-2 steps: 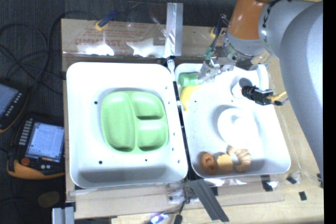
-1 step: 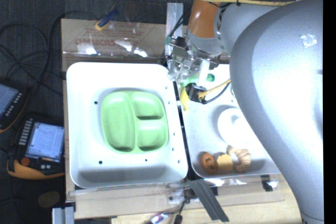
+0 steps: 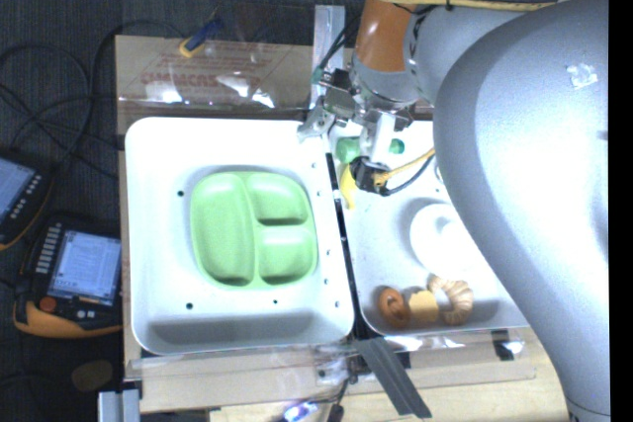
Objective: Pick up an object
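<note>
Whether the fingers are spread or closed cannot be told, for the gripper (image 3: 358,156) is crowded by its own wrist hardware and cables at the far end of the right bin (image 3: 396,242), just by the wall between the bins. A small green object (image 3: 347,150) and a yellow one (image 3: 347,181) lie right beside it. Brown and tan toys (image 3: 425,302) sit near the front edge, a white round piece (image 3: 435,230) between. The left bin (image 3: 148,212) bears a green divided plate (image 3: 255,227)

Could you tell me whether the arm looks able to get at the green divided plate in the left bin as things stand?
Probably yes: the green divided plate lies uncovered in the left bin, nothing on it, and the gripper hangs just beyond the bins' shared wall.
</note>
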